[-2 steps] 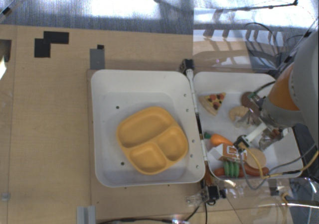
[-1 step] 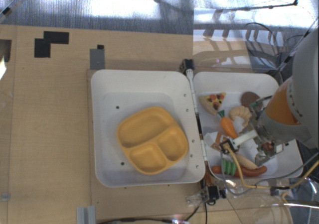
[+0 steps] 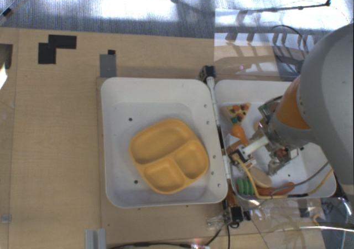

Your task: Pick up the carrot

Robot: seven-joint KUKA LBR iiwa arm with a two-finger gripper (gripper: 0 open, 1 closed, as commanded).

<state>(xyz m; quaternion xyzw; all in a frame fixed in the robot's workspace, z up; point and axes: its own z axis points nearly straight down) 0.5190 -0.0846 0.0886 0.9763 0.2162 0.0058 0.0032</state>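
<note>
Light wood-grain bench, matte, w/ a black stepped patch flat on it toward the far left. Two shallow white plastic bins w/ rounded corners sit side by side.

Left bin: smooth walls, holds one yellow plastic plate. Plate is a rounded square w/ 3 compartments, lying flat and turned at an angle.

Right bin: toy foods crowded along its left wall.
- Far end: triangular pizza slice, pale w/ red and dark dots.
- Just nearer: small orange carrot, tapered and smooth, on the bin floor close to the left wall, apart from the gripper.
- Near corner: green piece, w/ a tan rounded piece just beside it.
- Along the near wall: red-orange sausage-shaped piece.

Grey arm, smooth rounded casing w/ an orange band, reaches in from the right over the right bin. Gripper sits low over the bin's middle, right of the carrot. Can't tell if it's open or closed.
</note>
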